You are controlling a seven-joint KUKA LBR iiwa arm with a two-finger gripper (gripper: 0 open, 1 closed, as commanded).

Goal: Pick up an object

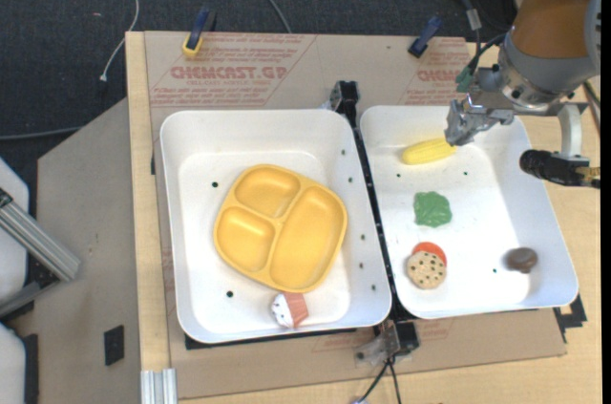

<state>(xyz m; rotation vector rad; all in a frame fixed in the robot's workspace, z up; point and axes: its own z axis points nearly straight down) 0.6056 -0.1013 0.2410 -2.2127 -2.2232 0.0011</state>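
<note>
In the right bin (pixel 544 240) lie a yellow corn cob (pixel 426 151), a green leafy piece (pixel 431 209), a round cookie on a red disc (pixel 427 267) and a small brown piece (pixel 520 260). My gripper (pixel 462 132) hangs over the back of this bin, its tip just right of the corn cob's right end. Nothing shows between its fingers. The left bin (pixel 191 154) holds a yellow divided plate (pixel 280 226) and a small white and red piece (pixel 287 309) near its front wall.
The two white bins sit side by side on a cardboard sheet (pixel 239 68) held by blue clamps (pixel 198 31). A black clip (pixel 345 95) stands between the bins at the back. Cables lie on the dark floor beyond.
</note>
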